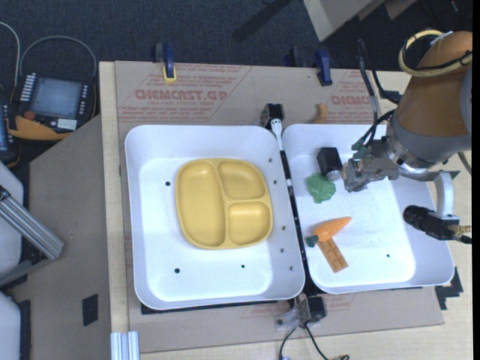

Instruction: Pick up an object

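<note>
- The bench (225,81) carries two shallow white bins side by side, the left bin (150,201) and the right bin (405,265).
- A yellow plate (223,201) with three compartments lies in the middle of the left bin, flat on its floor.
- The gripper (360,172) hangs over the far part of the right bin, nearer that bin's left half, at the end of the grey arm (435,96) that comes in from the right.
- Whether the gripper is spread or pressed together cannot be told; nothing can be seen held in it.
- A small black block (328,160) sits just left of the gripper, near the right bin's far left corner.
- A green leafy toy (321,188) lies just in front of the black block, close to the right bin's left edge, beside the gripper but apart from it.
- An orange carrot (333,227) lies near the middle of the right bin, its tip pointing right and its green end toward the left edge.
- A tan flat stick (333,255) lies just in front of the carrot, slanting toward the near edge, its far end touching or nearly touching the carrot.
</note>
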